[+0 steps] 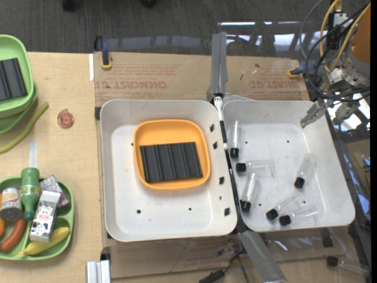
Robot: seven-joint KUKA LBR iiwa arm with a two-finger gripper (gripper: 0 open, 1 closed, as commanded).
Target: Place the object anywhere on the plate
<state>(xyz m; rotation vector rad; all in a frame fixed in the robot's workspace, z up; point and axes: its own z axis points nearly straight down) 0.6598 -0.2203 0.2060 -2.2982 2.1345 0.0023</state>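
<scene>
Tubes, clear plastic, black-capped: we judged them light, stiff, slippery and prone to roll; best taken mid-barrel, crosswise. Gripper: we could not tell whether it stood apart or together.

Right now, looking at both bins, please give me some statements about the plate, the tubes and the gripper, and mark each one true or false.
1. The orange plate lies in the left bin. True.
2. A dark ribbed rack rests on the plate. True.
3. The clear tubes with black caps lie on the plate. False: they lie scattered in the right bin.
4. The gripper holds a tube between its fingers. False: nothing shows between them; it hangs over the right bin's far right corner.
5. All the tubes stand upright. False: they lie on their sides.
</scene>
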